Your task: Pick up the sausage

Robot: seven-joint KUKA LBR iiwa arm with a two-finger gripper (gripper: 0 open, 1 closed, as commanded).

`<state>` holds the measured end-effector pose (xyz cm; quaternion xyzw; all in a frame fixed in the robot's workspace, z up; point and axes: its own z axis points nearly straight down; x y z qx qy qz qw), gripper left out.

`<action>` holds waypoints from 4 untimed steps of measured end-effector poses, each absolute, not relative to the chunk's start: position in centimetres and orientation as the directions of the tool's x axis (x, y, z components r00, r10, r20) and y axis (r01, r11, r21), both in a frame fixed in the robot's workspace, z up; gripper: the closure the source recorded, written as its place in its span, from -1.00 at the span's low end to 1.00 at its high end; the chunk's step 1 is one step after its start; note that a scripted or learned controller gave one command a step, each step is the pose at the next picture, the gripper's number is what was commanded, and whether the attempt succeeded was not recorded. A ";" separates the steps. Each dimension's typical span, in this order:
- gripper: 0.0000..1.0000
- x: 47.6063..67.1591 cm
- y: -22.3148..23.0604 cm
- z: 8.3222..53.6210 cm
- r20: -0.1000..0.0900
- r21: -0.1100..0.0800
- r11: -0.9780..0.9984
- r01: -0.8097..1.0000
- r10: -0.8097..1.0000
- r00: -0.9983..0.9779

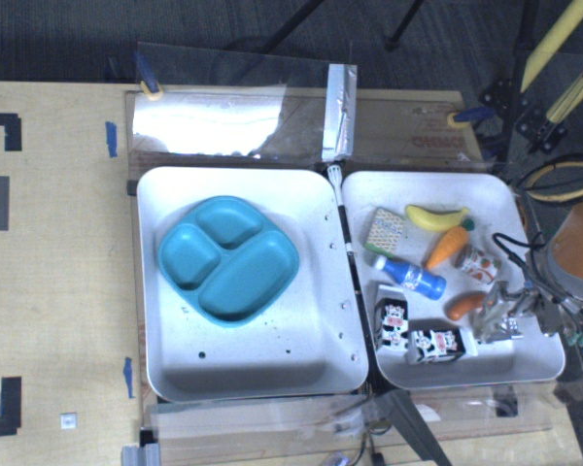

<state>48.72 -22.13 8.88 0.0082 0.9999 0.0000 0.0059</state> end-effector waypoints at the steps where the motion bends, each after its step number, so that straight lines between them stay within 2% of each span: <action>1: 1.00 48.4 -22.3 8.9 -0.013 -0.009 0.892 -0.452 -0.452 -0.892; 2: 1.00 51.5 -22.1 8.8 -0.006 -0.006 0.609 -0.793 -0.793 -0.609; 3: 1.00 48.9 -22.2 8.8 -0.003 -0.008 0.303 -0.953 -0.953 -0.303; 4: 1.00 48.6 -22.1 8.8 -0.002 -0.010 -0.110 -0.994 -0.994 0.110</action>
